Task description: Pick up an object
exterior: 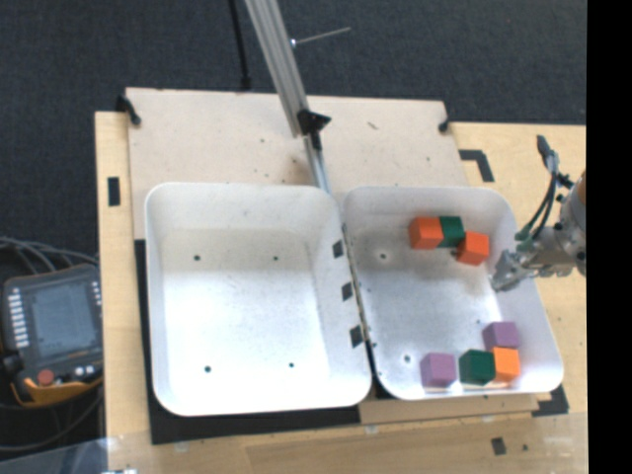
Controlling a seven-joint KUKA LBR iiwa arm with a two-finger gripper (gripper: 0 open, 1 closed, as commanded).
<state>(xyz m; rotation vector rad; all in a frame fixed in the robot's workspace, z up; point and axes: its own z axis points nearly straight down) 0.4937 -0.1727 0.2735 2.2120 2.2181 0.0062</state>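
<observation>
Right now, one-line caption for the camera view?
Claw at the right bin's right edge, blocks clustered at its top and bottom.

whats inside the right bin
The right bin holds seven blocks. Near its far wall: two orange and one green. Near its front corner: two purple, one green, one orange. The gripper covers part of the right wall.

A dark grey carpet floor (pixel 118 28) surrounds a pale wooden surface (pixel 114 294). A lighter board (pixel 227 136) lies on the surface's far half. A slanted metal pole (pixel 276 52) rises from the board. A handheld control screen (pixel 54 324) with cables sits at the left.
</observation>
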